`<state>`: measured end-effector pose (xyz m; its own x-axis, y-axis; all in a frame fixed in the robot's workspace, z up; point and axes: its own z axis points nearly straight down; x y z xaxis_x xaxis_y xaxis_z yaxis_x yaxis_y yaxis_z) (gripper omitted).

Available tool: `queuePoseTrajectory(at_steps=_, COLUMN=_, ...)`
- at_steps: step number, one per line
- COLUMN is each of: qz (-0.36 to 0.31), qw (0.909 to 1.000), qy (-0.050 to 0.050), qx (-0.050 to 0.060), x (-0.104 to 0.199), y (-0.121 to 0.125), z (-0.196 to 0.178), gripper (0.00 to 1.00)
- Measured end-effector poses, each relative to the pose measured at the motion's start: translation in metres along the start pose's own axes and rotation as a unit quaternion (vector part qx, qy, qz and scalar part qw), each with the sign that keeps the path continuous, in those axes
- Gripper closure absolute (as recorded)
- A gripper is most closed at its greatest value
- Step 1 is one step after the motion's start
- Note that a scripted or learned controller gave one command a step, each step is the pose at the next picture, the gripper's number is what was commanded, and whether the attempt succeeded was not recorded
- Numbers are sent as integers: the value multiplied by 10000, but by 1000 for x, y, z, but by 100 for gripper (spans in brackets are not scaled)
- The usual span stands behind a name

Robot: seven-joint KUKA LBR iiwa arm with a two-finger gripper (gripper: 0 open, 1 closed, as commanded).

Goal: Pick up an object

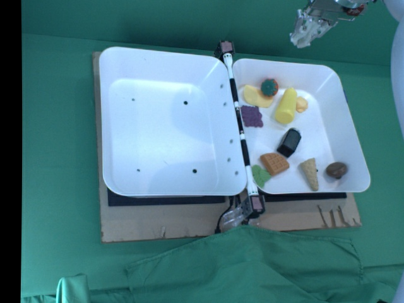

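Objects for picking sit clustered in your right bin (344,137): yellow corn (285,105), black block (290,142), waffle (274,163), cone (309,172). Your gripper (305,35) hovers above the bin's far edge; grip state unreadable.

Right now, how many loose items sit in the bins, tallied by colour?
Yellow: 3, flat piece, cylinder, small piece
Green: 2, ball, leaf
Purple: 1, cluster
Black: 1, block
Orange: 1, waffle
Tan: 1, cone
Brown: 1, lump
Total: 10, all in the right bin.
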<state>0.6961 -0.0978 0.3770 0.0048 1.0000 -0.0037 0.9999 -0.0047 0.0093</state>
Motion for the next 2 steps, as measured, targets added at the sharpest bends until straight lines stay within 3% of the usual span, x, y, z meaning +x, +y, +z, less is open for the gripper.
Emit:
queuePoseTrajectory(at_steps=1, qz=14, qw=10000, qy=12, qx=71, x=-19, y=-76, z=67, gripper=100)
queuePoseTrajectory(at_steps=2, qz=33, qw=10000, qy=10, qx=66, x=-57, y=-170, z=95, gripper=100)
